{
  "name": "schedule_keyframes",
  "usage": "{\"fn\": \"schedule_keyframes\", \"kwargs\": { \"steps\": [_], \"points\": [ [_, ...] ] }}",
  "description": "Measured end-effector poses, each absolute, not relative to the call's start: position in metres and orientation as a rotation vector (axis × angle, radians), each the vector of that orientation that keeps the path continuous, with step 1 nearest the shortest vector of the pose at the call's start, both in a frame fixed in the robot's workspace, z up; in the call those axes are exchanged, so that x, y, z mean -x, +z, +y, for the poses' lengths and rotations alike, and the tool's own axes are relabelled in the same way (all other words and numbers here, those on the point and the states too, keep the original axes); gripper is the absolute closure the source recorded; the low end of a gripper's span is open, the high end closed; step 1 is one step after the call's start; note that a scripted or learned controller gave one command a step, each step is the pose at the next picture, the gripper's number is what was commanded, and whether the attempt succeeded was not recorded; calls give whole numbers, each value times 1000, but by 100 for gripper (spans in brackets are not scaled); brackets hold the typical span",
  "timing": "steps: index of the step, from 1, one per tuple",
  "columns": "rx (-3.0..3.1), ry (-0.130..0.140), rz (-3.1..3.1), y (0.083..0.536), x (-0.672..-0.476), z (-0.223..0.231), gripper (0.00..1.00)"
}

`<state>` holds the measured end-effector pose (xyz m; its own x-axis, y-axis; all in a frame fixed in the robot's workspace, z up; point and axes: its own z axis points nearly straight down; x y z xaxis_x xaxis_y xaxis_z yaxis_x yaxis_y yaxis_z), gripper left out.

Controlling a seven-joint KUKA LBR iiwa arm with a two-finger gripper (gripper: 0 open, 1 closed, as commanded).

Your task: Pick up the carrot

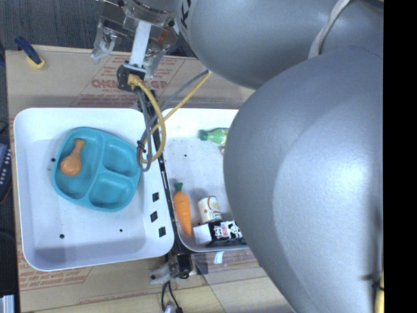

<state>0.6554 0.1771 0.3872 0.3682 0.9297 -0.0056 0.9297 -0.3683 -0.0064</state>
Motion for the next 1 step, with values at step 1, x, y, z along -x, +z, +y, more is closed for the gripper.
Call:
{"fn": "schedule_keyframes", "kwargs": {
  "steps": [1],
  "points": [
    [2721, 34, -1560, 240, -653, 173, 0]
  ]
}}
